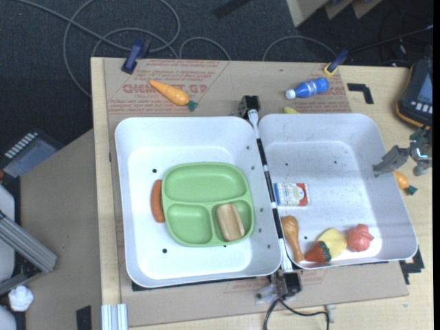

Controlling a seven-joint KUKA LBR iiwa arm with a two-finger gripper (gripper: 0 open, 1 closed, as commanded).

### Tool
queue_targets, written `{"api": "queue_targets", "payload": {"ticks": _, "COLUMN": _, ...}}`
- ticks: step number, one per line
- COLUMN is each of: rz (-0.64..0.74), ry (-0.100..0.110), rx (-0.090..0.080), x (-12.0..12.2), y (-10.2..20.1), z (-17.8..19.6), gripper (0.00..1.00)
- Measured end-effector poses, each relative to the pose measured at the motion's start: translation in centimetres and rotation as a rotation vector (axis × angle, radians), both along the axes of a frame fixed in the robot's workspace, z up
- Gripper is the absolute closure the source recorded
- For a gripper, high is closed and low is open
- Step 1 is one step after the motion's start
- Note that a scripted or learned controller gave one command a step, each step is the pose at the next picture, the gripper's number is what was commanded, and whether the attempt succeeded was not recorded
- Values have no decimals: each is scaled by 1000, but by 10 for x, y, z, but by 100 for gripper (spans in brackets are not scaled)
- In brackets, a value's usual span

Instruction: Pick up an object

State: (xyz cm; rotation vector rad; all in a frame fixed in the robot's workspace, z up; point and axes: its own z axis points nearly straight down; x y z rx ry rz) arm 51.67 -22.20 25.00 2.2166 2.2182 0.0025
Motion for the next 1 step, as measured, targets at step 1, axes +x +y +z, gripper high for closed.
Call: {"api": "queue_targets", "payload": {"ticks": 1, "rz": -1, "ry": 7, "rx": 4, "x": -38, "y": 43, "z": -90, "gripper": 0}}
